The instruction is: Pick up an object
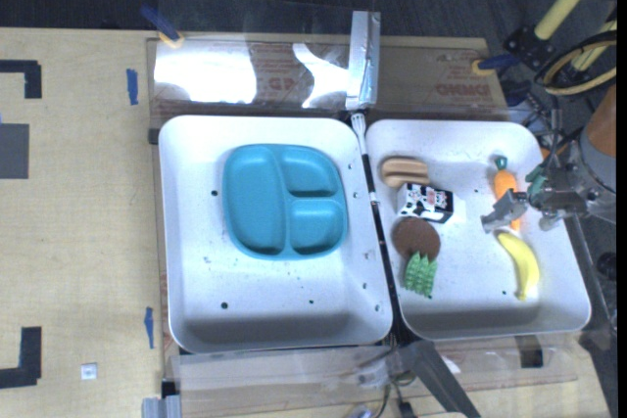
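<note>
1. We see 2 white bins side by side on the wooden tabletop (69, 210): the left bin (186, 308) and the right bin (558, 308).
2. The left bin holds a blue divided plate (286, 201) lying flat near its middle.
3. The right bin holds 6 things. A hot dog (404, 170) lies near the back left corner, with a black-and-white spotted card (427, 202) just in front of it.
4. A brown round piece (416, 236) touches that card's front edge, and a green ridged piece (421, 273) lies just in front of the brown one.
5. An orange carrot (505, 186) with a green top lies toward the right side of the bin, and a yellow banana (520, 262) curves along the floor in front of it.
6. The arm reaches in from the right, and its gripper (502, 213) sits low between the carrot and the banana, touching or nearly touching both.
7. We cannot tell whether the jaws are apart or together, and we see nothing clearly held between them.
</note>
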Motion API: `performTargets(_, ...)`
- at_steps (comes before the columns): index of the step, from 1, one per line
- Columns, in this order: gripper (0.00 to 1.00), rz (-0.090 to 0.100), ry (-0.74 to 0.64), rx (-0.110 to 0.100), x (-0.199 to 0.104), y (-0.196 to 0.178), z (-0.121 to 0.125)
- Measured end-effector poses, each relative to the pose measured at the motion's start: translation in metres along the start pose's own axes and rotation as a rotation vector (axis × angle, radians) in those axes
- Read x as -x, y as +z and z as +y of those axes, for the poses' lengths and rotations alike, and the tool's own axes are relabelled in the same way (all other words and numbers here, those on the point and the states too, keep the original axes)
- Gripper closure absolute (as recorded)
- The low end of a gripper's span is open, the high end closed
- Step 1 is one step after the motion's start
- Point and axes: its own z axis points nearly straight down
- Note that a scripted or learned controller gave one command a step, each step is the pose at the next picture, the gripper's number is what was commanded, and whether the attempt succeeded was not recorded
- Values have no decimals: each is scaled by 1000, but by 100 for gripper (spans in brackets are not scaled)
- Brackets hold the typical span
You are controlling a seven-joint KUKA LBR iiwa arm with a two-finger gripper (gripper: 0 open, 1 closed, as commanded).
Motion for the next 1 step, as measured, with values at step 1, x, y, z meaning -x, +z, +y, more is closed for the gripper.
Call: performTargets(1, 100, 0, 1, 3, 1, -10, 1)
